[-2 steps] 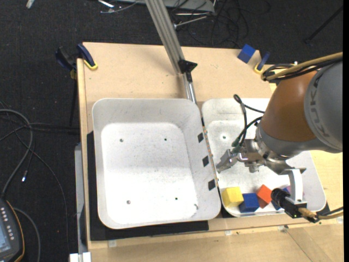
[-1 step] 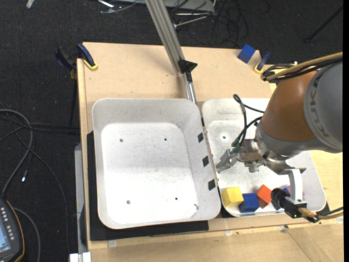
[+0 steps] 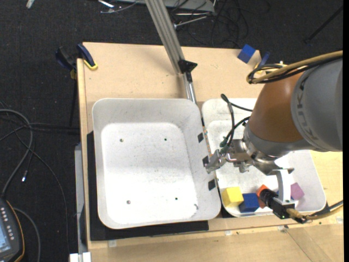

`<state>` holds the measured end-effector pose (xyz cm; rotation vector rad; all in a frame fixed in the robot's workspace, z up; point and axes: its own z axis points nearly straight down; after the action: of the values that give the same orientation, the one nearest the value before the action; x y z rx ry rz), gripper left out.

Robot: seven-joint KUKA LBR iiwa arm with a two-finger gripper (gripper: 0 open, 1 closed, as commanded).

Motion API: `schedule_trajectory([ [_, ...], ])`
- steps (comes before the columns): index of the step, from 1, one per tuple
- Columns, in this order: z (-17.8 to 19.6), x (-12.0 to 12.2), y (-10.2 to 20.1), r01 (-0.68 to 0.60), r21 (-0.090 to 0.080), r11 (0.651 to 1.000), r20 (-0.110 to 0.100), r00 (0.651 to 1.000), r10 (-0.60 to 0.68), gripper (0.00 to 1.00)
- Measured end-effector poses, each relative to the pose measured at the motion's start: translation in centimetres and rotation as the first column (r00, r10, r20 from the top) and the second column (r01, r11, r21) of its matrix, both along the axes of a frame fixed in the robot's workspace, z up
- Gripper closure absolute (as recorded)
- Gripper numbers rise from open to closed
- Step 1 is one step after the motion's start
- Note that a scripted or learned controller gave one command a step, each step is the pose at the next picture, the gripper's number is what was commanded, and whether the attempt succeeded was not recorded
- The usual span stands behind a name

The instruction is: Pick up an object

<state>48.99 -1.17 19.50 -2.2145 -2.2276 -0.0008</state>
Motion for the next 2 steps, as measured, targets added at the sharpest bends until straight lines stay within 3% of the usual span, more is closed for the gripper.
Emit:
schedule_trajectory([
  [1, 0.0, 0.0, 1.5, 0.000, 0.000, 1.000, 0.000, 1.000, 0.000, 0.00],
  [2, 2.1, 0.0, 0.6, 0.004, -0.001, 1.000, 0.003, 1.000, -0.004, 0.00],
])
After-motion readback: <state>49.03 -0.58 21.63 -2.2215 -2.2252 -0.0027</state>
